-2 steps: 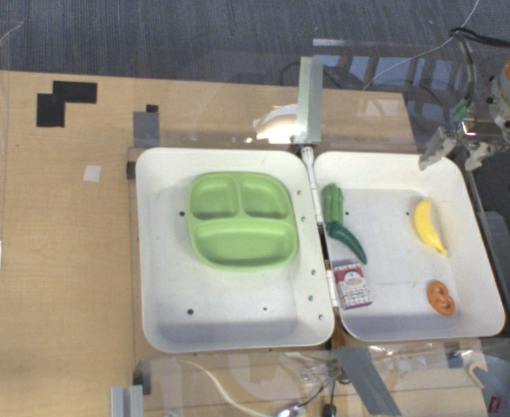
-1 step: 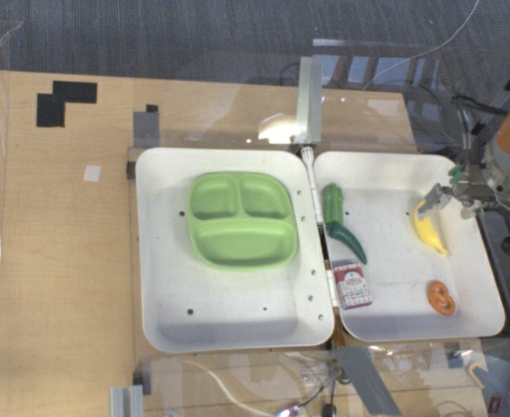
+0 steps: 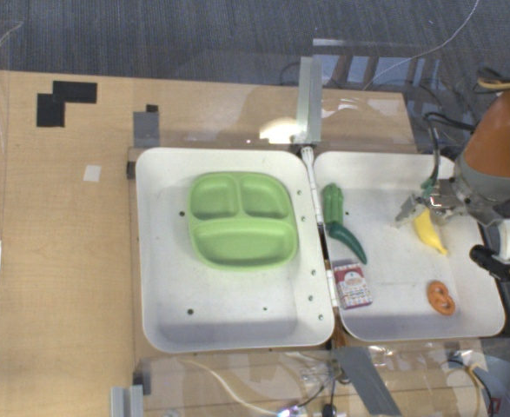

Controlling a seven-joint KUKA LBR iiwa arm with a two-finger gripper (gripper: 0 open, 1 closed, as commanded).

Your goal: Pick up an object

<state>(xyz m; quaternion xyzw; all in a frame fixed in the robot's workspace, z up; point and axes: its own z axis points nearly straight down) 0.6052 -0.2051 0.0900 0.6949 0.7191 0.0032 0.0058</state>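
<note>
A: How is the gripper seen?
B: Its fingers are spread apart at the right of the frame, just above the yellow banana. Nothing is pinched.
A: What is cut off?
B: The arm is cut by the right edge.
A: And nearby?
B: A green pepper, a small card and an orange pretzel are seen in the right bin.

Wooden bench with two white bins, left and right, side by side.

A yellow banana lies slanted near the right bin's far right side.
</note>
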